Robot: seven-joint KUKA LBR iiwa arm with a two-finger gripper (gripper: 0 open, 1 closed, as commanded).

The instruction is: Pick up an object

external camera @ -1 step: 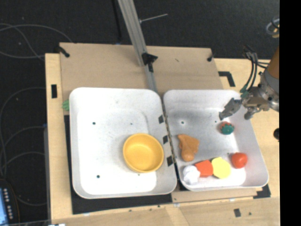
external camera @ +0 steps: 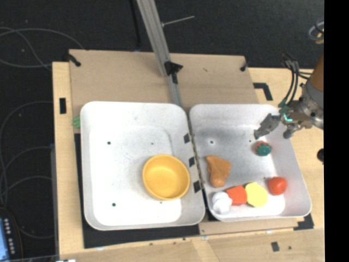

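The right bin (external camera: 240,119) serves as the landmark here. It holds 6 small things, all gathered in its lower half. A small teal and red object (external camera: 263,149) lies near the bin's right wall, apart from the rest. A tan, lumpy piece (external camera: 217,170) sits close to the bin's left wall, just above the bottom row. Along the bin's bottom edge runs a row: a white object (external camera: 221,202) in the bottom-left corner, an orange block (external camera: 236,195) touching it on the right, a yellow object (external camera: 257,195) just beside the block, and a red rounded object (external camera: 277,185) a little further right, near the bottom-right corner.

The gripper (external camera: 277,126) hangs over the upper right part of this bin, just above the teal and red object. Its 2 dark fingers are spread apart with nothing between them, so the tool is released and holds nothing. The grey arm (external camera: 311,105) enters over the bin's right wall.

Left of the right bin, touching it along 1 shared edge, lies the left bin (external camera: 109,130). A yellow bowl (external camera: 166,177) stands upright in it, close to that shared edge. A grey metal rail (external camera: 158,37) slants away from the top of the shared edge, over the brown bench (external camera: 120,75).
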